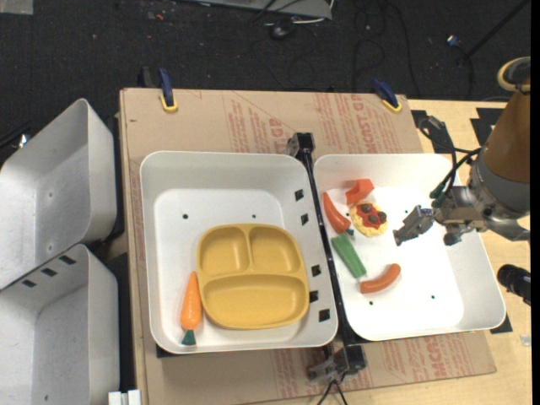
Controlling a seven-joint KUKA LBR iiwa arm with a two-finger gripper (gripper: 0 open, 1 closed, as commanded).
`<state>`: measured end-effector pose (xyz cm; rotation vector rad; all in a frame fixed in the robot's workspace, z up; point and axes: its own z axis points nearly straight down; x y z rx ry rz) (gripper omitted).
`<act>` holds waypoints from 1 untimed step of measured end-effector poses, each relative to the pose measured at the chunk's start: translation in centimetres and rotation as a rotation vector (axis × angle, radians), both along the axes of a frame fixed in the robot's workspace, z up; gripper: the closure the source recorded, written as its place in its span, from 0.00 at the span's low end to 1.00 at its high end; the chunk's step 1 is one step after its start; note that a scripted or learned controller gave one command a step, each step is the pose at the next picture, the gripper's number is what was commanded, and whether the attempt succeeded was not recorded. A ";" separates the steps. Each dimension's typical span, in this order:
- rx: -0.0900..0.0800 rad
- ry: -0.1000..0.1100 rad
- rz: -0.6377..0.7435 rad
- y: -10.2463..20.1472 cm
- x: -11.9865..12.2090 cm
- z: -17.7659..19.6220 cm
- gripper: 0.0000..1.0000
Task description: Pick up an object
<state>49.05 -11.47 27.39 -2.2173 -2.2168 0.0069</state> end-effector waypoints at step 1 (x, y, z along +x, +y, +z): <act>-0.001 -0.007 0.002 0.0 0.1 0.3 0.00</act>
